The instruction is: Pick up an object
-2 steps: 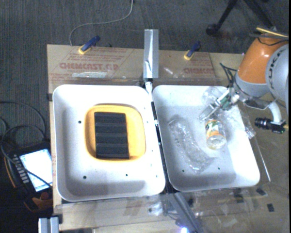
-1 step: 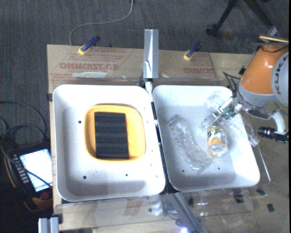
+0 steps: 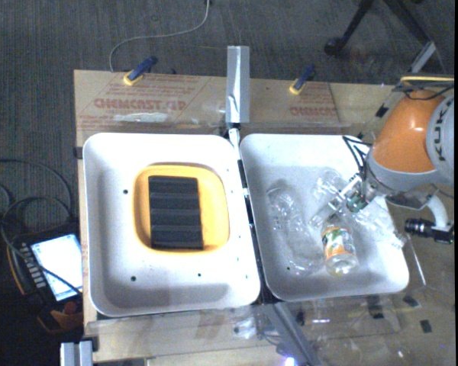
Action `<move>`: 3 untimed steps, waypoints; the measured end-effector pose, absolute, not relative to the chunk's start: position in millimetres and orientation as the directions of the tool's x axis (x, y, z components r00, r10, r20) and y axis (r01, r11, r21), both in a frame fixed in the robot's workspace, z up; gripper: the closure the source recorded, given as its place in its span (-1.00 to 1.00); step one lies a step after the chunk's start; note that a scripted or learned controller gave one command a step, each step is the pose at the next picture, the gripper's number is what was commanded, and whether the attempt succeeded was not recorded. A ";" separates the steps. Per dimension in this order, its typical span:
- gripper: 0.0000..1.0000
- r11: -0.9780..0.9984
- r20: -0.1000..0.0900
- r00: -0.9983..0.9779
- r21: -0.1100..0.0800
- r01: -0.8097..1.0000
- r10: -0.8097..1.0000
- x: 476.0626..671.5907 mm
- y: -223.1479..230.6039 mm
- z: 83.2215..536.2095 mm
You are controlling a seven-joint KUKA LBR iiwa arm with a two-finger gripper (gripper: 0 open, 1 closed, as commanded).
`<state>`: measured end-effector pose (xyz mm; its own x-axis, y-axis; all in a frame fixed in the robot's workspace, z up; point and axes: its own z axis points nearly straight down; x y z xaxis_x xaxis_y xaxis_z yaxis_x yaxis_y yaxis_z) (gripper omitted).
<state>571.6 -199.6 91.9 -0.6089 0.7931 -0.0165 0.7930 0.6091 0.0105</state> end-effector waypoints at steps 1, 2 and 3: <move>-1.00 0.299 -0.001 -0.299 0.002 0.954 0.954 553.6 -207.2 94.0; 1.00 0.300 0.000 -0.300 0.004 0.954 0.954 554.6 -205.9 103.0; 1.00 0.426 0.000 -0.426 0.002 0.905 0.905 576.0 -144.4 196.2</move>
<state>576.0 -144.4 196.2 -0.4264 0.9045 -0.0005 0.9045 0.4264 0.0019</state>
